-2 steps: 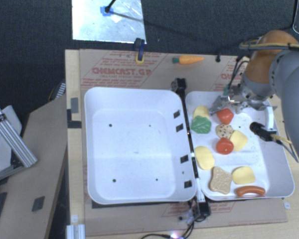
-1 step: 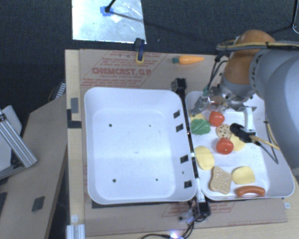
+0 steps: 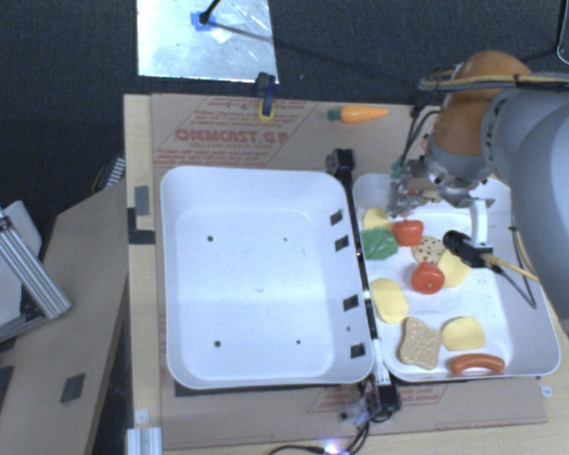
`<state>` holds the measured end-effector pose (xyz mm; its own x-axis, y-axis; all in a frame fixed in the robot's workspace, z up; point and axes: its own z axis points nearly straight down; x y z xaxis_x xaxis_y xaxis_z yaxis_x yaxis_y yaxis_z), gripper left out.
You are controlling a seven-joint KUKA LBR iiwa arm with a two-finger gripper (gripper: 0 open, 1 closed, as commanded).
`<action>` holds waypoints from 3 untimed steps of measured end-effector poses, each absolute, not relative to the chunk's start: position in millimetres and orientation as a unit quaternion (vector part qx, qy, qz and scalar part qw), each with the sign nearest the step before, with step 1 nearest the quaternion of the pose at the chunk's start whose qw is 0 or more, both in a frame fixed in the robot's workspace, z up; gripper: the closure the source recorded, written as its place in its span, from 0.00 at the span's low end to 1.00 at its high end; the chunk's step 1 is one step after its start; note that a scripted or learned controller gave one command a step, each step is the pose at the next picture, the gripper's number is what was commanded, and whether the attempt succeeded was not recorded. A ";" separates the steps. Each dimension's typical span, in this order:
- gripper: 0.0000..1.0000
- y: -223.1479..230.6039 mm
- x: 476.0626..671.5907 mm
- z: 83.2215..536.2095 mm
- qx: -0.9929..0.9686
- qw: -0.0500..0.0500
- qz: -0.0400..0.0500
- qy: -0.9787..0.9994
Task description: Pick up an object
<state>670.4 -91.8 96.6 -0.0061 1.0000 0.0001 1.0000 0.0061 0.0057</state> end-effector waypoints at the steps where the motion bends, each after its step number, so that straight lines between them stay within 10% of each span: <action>1: 1.00 -68.6 669.6 257.2 0.705 0.004 0.003 0.709; 3: 1.00 59.3 668.4 341.3 0.705 0.001 0.002 0.709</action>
